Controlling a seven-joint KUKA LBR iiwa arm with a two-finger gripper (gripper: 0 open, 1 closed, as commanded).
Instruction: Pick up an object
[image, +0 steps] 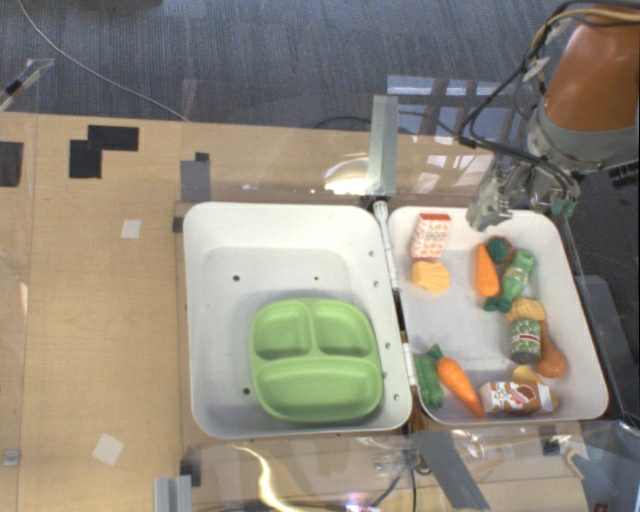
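My gripper hangs over the far edge of the right bin, just above and beyond an orange carrot. Nothing shows between its fingers. Below it lie a red and white carton, a yellow-orange piece, a green bottle-shaped toy, a green-labelled can, a second carrot beside a green vegetable, and a red-labelled can on its side.
The left bin holds a green divided plate. A metal post stands behind the seam between the bins. The arm's orange band and cables fill the top right corner.
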